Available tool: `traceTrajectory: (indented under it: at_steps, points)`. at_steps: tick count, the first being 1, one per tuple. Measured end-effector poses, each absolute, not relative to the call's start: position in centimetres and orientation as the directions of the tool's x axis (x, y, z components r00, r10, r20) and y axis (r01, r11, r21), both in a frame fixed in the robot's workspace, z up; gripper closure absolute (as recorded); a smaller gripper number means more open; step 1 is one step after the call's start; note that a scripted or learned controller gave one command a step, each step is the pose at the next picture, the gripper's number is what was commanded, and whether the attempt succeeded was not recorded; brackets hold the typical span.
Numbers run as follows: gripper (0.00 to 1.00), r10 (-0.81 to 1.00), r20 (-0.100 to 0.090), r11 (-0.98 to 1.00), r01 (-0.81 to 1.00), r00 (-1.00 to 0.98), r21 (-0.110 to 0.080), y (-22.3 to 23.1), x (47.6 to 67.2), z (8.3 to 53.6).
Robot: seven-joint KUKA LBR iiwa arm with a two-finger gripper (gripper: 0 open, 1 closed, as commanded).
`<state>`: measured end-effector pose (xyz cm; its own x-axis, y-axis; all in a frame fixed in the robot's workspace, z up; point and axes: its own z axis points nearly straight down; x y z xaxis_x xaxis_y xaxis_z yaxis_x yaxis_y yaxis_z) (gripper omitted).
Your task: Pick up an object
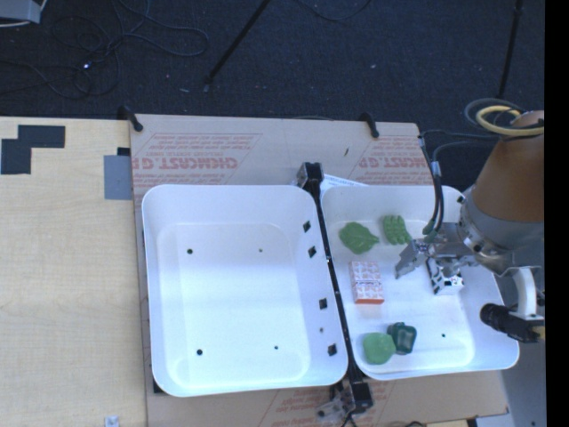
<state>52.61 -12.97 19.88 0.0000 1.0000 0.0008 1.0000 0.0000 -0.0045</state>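
The fingers (425,263) hang low over the right bin (484,354), spread apart and holding nothing; just left lie a box (366,282) and two green leaves (358,236)

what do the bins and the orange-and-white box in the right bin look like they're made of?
Bins: probably moulded plastic, smooth white with a slight sheen; rounded corners and a thin raised rim suggest it.
Orange-and-white box: looks like printed cardboard, matte, with flat faces and crisp edges; the print is too small to read.
Both are judged by look alone.
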Motion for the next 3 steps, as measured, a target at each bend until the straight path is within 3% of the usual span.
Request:
traceTrajectory:
  at_steps: [1, 2, 3]
  points:
    - [0.00, 1.000, 0.003, 0.006, 1.000, -0.006, -0.008, -7.8, 61.5, 10.8]
    - [0.00, 1.000, 0.003, -0.006, 1.000, 0.006, 0.006, -10.5, 55.3, 8.9]
    - [0.00, 1.000, 0.000, -0.006, 1.000, 0.006, 0.007, -11.6, 48.9, 9.0]
